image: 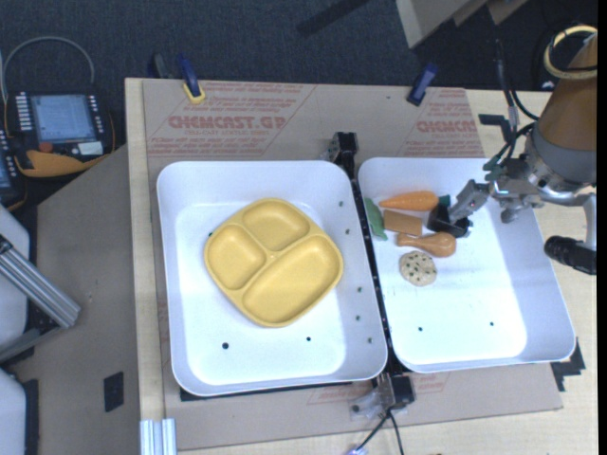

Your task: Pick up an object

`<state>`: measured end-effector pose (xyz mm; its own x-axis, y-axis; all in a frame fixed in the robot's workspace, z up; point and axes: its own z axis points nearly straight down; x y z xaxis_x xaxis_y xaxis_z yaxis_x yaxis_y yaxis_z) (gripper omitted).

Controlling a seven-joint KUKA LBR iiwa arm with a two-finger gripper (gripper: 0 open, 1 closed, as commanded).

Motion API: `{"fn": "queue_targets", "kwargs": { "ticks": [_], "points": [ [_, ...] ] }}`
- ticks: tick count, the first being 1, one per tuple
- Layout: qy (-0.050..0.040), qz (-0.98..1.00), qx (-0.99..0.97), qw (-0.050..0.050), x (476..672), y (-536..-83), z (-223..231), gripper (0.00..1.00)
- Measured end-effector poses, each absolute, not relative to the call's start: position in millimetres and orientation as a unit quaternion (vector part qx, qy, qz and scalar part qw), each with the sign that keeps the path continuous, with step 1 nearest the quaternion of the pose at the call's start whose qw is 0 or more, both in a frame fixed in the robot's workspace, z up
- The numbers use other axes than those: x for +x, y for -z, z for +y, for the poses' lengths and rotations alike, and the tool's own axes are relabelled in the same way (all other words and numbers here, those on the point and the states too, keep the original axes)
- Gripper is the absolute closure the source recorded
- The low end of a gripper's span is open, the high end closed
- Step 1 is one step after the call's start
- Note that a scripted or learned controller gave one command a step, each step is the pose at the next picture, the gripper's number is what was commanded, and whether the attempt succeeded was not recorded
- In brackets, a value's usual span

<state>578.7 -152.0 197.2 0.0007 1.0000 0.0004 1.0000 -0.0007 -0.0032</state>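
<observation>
Just gripper [444,222] above toy foods [417,227].

- The counter [285,112] is topped with a brown printed board, held at its far edge by a yellow clamp [193,89] and a blue clamp [422,83].
- Dark carpeted floor [237,17] lies beyond.
- A handheld control pendant [59,126] with a lit screen sits at left.

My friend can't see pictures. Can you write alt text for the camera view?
A robot arm's tool hangs low over toy food, including a carrot and a cookie, in the right white bin. The left bin holds a yellow divided plate.
</observation>
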Motion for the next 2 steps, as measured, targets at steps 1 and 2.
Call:
{"fn": "queue_targets", "kwargs": {
  "ticks": [1, 2],
  "points": [
    [0.0001, -0.707, -0.707, 0.000, 579.7, -199, -152, 0.00],
    [-0.0008, -0.707, -0.707, 0.001, 571.8, -142, -152, 0.00]
  ]
}}
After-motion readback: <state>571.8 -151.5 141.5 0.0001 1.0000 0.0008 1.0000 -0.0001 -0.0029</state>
